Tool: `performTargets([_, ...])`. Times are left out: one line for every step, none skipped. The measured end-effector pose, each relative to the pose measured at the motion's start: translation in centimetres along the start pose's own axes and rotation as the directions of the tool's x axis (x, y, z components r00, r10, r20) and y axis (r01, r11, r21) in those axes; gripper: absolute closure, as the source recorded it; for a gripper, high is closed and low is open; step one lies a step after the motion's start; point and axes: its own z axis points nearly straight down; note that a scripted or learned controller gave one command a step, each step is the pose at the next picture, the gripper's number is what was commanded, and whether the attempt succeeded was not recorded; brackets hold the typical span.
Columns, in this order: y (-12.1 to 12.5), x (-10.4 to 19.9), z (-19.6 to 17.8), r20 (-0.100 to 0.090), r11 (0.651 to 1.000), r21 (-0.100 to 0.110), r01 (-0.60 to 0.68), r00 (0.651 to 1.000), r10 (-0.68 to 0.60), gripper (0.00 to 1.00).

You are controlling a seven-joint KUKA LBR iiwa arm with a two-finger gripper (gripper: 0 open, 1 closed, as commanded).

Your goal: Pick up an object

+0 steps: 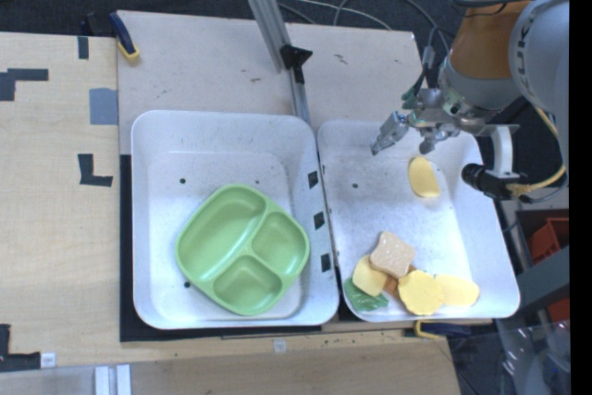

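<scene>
My gripper (408, 141) hangs over the back of the right bin (356, 171), its two fingers spread open with nothing between them. A small yellow oval piece (424, 178) lies on the bin floor just in front of the right finger (430, 143), apart from it. At the bin's front edge sits a pile: a tan bread-like block (393, 253), a yellow cube (369, 276), flat yellow pieces (423, 292) and a green leaf (363, 299).
The left bin (148, 199) holds a green divided plate (243, 248). A grey metal rail (264, 0) slants down from the top to the divider between the bins. The arm's orange band (495, 14) stands at the upper right.
</scene>
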Motion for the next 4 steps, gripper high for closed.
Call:
performTargets([0.0, 0.0, 0.0, 0.0, 1.0, 0.0, 0.0, 1.0, 0.0, 0.0])
performTargets([-0.8, 0.3, 4.6, 0.001, 1.0, 0.005, -0.001, 1.0, 0.001, 0.0])
performTargets([-1.0, 0.4, 9.0, 0.001, 1.0, 0.005, -0.001, 1.0, 0.001, 0.0])
performTargets([-1.1, 0.5, 12.6, 0.002, 1.0, 0.001, -0.001, 1.0, 0.001, 0.0])
